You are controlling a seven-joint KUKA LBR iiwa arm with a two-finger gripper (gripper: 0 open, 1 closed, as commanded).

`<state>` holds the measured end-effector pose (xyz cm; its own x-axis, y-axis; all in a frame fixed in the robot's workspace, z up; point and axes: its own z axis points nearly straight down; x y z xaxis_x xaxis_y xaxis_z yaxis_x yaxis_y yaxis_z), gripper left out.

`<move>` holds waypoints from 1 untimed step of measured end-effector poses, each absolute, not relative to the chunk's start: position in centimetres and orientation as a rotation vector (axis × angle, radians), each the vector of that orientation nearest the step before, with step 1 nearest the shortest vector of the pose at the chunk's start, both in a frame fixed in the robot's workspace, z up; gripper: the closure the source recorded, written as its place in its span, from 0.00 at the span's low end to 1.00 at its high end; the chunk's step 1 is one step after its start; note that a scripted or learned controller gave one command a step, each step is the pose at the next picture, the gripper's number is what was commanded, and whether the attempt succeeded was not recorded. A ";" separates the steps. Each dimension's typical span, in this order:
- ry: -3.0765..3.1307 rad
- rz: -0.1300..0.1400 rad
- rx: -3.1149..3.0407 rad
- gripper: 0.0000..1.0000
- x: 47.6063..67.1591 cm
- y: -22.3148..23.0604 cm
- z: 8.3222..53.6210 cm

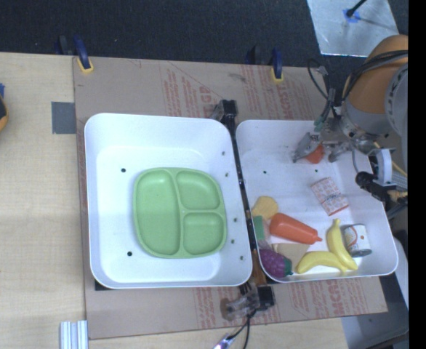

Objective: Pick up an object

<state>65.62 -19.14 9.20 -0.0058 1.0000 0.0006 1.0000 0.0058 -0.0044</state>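
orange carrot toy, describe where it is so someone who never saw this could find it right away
Start at the right bin of the two white ones and go to its lower left part. The carrot lies there, just right of a pale yellow piece and left of the bananas. It alone is orange and tapered to a point.

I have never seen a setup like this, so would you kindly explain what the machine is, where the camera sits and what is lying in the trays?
This is one picture from a camera fixed above a bench, looking down at a slant. The grey and orange robot arm reaches in from the right; its gripper hangs over the right bin, near a small red thing. That bin also holds a carrot, two bananas, purple grapes, a small packet and a can. The left bin holds a green divided plate.
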 end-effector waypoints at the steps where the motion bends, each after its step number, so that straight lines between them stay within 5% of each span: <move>1: -2.227 0.001 -2.220 0.00 60.6 -21.3 23.0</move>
<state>60.61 -21.27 22.96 -0.0034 1.0000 -0.0023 1.0000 0.0034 0.0013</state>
